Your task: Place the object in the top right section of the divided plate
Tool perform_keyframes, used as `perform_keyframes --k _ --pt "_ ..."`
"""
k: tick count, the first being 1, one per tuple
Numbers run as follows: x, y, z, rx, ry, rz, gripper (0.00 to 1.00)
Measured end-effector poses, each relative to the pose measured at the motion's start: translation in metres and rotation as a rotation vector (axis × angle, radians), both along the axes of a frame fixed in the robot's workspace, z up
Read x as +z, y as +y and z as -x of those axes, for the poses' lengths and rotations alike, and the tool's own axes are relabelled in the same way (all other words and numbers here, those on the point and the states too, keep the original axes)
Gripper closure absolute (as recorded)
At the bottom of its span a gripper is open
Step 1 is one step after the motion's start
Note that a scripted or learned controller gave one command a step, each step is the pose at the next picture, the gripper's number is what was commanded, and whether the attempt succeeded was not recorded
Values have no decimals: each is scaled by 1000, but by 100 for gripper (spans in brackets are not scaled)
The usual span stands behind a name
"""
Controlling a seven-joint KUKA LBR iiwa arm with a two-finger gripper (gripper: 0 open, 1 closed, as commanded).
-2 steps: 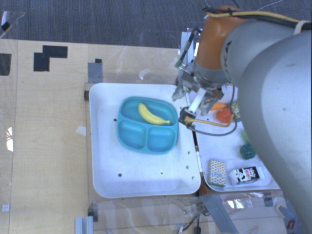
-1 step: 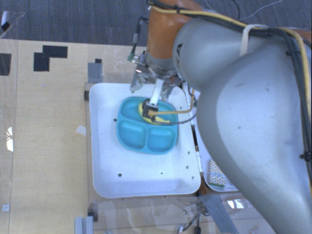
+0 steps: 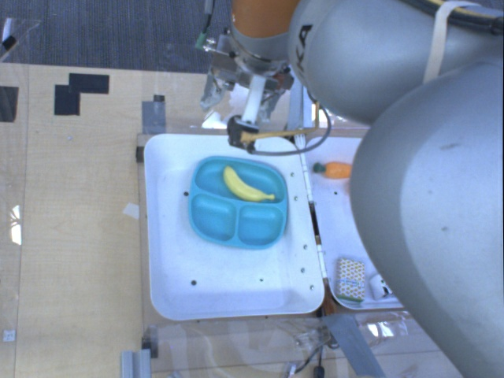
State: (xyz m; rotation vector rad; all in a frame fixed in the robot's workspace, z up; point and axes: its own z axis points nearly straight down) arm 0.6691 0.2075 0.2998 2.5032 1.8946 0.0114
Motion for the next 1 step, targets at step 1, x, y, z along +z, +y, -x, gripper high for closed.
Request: perform_keyframes --k 1 --pt "11 3 0 11 -4 -1 100"
